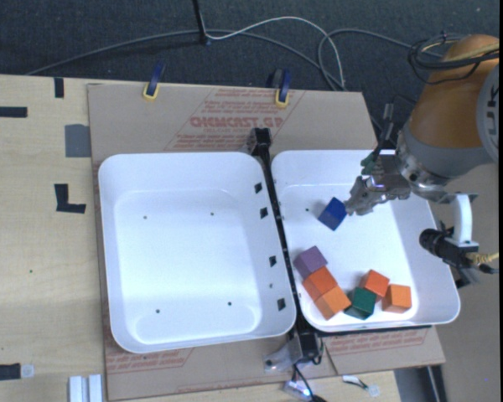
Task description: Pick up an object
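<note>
Left bin (184, 249): you see bare white floor. Right bin (419, 249): six blocks.

Arm: enters from your right, orange band high, wrist angled down-left over the right bin's upper half.

Gripper (356, 201): tips just beside the blue block (333, 213); spread or closed, you cannot tell.

Blue block: tilted, near the bin's upper left; whether it rests on the floor is unclear.

Lower cluster, left to right: purple block (309, 260), two orange blocks (326, 290) touching, green block (365, 301), orange block (375, 281) beside orange block (398, 296).
</note>
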Action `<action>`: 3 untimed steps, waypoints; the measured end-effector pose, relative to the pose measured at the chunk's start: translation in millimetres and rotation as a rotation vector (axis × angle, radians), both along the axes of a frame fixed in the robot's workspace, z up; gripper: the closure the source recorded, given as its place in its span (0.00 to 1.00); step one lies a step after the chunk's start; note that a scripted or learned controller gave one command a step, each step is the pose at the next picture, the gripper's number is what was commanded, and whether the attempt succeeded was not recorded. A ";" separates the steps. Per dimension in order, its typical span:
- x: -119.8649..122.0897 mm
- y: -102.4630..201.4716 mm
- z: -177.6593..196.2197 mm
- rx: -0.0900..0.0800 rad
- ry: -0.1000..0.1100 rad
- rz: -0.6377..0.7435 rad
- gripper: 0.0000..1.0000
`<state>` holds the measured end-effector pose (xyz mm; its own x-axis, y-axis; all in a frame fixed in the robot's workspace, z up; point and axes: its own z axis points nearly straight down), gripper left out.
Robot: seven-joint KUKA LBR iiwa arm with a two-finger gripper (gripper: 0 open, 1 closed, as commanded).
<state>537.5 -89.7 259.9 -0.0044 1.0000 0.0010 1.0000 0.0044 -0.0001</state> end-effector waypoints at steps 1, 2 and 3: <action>5.7 50.2 0.6 0.000 0.000 0.000 1.00; 21.9 103.1 3.0 0.000 0.001 0.000 1.00; 33.0 158.5 0.8 0.000 0.001 0.000 1.00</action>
